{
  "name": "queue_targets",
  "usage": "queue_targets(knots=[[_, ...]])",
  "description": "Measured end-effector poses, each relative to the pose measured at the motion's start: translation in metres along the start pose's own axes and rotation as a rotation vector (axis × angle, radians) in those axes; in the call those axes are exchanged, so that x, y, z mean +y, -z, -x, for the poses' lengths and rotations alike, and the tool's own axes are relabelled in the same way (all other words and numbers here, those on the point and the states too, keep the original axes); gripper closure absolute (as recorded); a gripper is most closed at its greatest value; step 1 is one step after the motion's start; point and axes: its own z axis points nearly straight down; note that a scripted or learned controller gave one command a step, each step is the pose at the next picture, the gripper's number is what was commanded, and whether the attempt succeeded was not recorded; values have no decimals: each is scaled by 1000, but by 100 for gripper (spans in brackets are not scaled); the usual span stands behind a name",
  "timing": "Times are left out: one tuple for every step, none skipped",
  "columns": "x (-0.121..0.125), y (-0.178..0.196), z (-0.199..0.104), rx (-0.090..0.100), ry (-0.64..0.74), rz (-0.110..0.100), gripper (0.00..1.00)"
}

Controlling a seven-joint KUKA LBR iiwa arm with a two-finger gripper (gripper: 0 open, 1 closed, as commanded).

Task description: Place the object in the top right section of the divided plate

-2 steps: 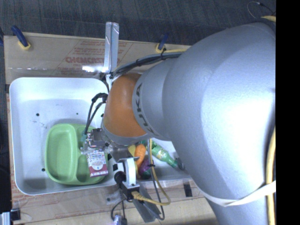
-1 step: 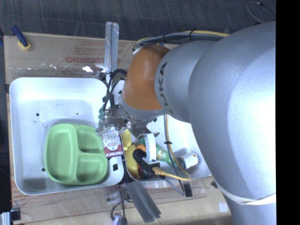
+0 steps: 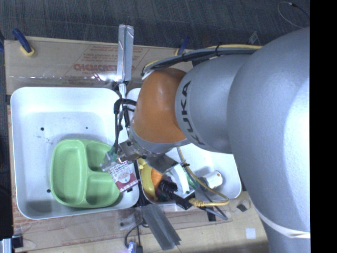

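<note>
The arm's grey bulk (image 3: 253, 104) and orange band (image 3: 158, 107) hide most of the right bin (image 3: 231, 186). The gripper (image 3: 122, 159) sits at the right edge of the green divided plate (image 3: 79, 175); its finger state cannot be told. A white-and-maroon packet (image 3: 122, 174) overlaps that same edge. Right of the plate lie jumbled items, hard to make out. "KUKA" is partly legible.

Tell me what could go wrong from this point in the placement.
1. The small red-and-white packet sits at the right rim of the green divided plate, by the wrist; whether it is gripped is hidden, so it may slip off onto the bin floor.
2. It is near the divider between the right sections, so it may land in the wrong one.
3. The arm hangs low over the bin wall, so the cables could snag.
</note>
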Motion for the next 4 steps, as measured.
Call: queue_targets(knots=[[1, 9, 1, -1, 3, -3, 100], [1, 17, 1, -1, 7, -6, 100], [-12, 1, 37, -3, 671, 4, 100], [0, 1, 3, -4, 807, 5, 100]])
